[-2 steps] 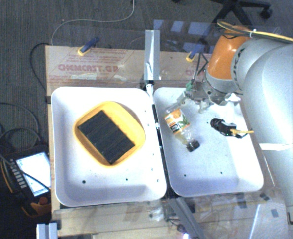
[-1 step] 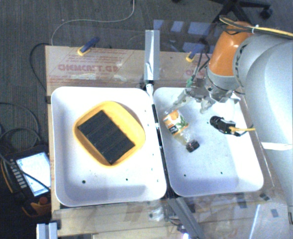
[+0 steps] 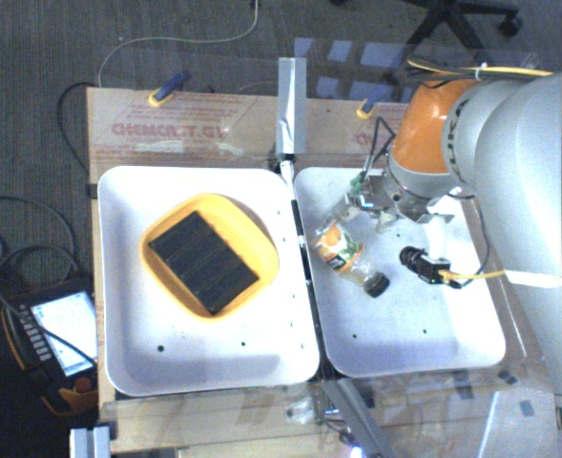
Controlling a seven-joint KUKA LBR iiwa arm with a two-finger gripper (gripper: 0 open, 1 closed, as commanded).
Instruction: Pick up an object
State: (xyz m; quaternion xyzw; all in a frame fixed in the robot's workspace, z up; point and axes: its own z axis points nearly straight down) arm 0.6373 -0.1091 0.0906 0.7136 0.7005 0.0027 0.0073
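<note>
Two white bins sit side by side on the bench. Gripper [image 3: 366, 197] hovers near the right bin's [image 3: 471, 342] far-left corner; finger state cannot be told. Beside it lies a small bottle [image 3: 343, 251]: probably light, crushable, slippery; grasp across its body.

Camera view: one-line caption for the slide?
KUKA arm's gripper hovers over a small bottle in the right bin; yellow dish sits in the left bin.

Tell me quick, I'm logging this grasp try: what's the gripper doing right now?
Gripper: over the right bin, just above the clear bottle; open or closed cannot be told, and nothing is seen between its fingers.
</note>
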